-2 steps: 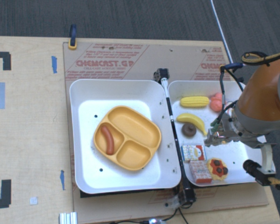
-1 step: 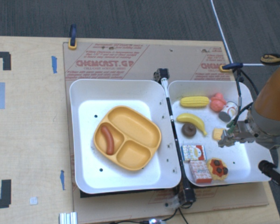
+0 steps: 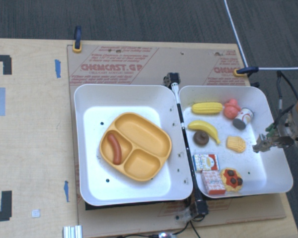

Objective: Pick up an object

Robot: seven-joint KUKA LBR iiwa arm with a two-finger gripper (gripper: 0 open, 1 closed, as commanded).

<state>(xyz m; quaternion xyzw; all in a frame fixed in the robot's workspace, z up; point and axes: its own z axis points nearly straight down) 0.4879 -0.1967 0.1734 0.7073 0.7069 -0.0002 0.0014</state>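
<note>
The right bin holds several toy foods: a corn cob, a banana, a chocolate donut, a red-pink fruit, a small can, a yellow waffle piece, two small cartons and a pizza slice. My gripper hangs at the right rim of this bin, just right of the waffle piece, with nothing seen between its fingers. In the left bin lies a yellow divided plate with a sausage in its left compartment.
Both bins rest on a brown board clamped to the wooden bench. A black divider clip sits between the bins at the back. A white rod slants in from the top right. Blue tape marks dot the bench at left.
</note>
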